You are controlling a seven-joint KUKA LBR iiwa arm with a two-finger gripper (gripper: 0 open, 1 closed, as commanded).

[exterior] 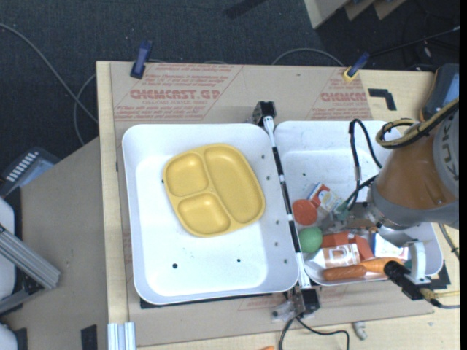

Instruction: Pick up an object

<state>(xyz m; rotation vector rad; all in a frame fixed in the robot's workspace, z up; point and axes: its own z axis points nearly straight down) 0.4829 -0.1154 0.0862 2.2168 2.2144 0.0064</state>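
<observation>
Nearest us, along the lower edge of the right bin (292, 133), we count a small cluster: one orange carrot (355, 270), one red-and-white carton (341, 254), one green ball (310, 239) and one red round piece (305, 211), with a small red-and-white packet (321, 194) just above. The arm (412, 188) reaches in from the right of the frame and covers the middle of that bin; its gripper is probably down among the clutter, and we cannot tell whether it is released or clenched. In the left bin (146, 268) lies one yellow three-compartment plate (212, 189). Both bins sit on a cardboard sheet (182, 86) printed in red. Beyond, at the top of the frame, is dark carpet (109, 13) crossed by cables.
</observation>
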